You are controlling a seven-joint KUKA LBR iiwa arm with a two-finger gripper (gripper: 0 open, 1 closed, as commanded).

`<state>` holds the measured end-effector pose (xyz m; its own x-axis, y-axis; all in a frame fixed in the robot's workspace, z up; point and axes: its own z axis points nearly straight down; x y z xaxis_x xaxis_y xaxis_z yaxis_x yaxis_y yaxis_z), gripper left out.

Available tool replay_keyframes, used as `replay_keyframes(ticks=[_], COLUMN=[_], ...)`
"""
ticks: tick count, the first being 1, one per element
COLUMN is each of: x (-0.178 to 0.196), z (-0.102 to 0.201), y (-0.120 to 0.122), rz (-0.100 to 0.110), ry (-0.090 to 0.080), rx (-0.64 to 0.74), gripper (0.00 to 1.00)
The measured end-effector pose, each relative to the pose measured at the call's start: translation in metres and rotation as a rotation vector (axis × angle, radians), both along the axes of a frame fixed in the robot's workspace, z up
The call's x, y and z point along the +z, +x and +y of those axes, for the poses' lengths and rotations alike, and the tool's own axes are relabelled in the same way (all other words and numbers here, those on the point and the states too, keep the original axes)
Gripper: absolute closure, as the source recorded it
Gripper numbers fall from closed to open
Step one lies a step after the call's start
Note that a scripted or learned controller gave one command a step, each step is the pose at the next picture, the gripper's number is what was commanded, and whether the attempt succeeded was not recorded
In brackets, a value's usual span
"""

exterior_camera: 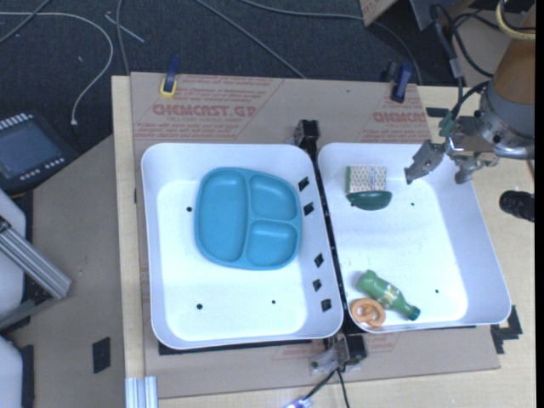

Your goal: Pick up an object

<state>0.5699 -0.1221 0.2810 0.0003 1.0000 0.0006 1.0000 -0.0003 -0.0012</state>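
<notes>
From the overhead camera, I see my jaws (441, 166) spread apart and gripping nothing, above the right bin (476, 253) at its far right corner. In that bin lie a patterned block (366, 178) touching a dark green bowl (371, 200), plus a green bottle (388, 295) beside a pretzel (368, 313). A blue divided plate (248, 218) sits in the left bin (170, 245).

two white bins (170, 228), one blue divided plate (248, 218), one green bottle (389, 296), one patterned block (366, 178), one pretzel (368, 313)
</notes>
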Motion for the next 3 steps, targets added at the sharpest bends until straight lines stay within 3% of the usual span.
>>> replay_keyframes(ticks=[2,3], x=[-0.099,-0.154], z=[0.000,-0.006], y=[-0.010,-0.004], rz=[0.006,0.006], ry=[0.002,0.002], rx=[-0.001,0.000], gripper=[0.00,0.00])
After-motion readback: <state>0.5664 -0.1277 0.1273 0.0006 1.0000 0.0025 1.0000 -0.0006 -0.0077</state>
